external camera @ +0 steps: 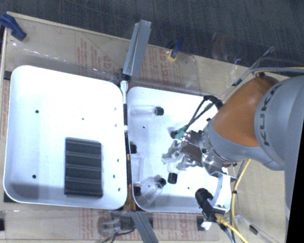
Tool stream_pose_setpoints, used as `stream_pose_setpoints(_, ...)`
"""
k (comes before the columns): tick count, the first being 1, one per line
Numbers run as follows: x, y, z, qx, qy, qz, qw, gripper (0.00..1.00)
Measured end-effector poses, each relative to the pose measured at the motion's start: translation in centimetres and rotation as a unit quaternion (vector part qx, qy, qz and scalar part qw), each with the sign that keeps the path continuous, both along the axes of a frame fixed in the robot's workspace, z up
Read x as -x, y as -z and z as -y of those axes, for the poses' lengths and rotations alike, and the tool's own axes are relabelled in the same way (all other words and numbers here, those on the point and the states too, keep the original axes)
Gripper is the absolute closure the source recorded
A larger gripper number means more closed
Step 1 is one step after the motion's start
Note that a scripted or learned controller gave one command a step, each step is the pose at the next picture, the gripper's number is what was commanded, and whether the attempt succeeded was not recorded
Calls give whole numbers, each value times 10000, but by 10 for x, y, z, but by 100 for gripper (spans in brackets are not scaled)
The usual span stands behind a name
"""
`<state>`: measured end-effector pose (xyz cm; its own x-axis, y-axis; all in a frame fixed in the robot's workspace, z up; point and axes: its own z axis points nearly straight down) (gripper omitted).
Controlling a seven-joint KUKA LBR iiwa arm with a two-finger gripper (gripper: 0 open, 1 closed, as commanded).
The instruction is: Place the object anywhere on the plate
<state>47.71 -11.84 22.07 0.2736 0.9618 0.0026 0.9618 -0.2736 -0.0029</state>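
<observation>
Bright, even overhead light washes out both white bins almost to glare. A soft shadow lies along the left bin's near wall. Focus is fairly sharp, slightly grainy.

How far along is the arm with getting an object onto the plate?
Done: nothing yet; the dark ribbed plate in the left bin carries nothing. In hand: the gripper is down in the right bin, near a small dark object and a clear tube, but nothing can be seen in its grasp. Left: secure an object, carry it over, set it on the plate.
</observation>
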Motion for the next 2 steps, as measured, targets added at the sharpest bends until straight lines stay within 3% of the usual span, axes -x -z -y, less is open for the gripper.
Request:
stream_pose_setpoints(1,0,6,-71,5,580,-11,9983,100)
stream_pose_setpoints(2,2,31,-153,19,306,-29,9995,100)
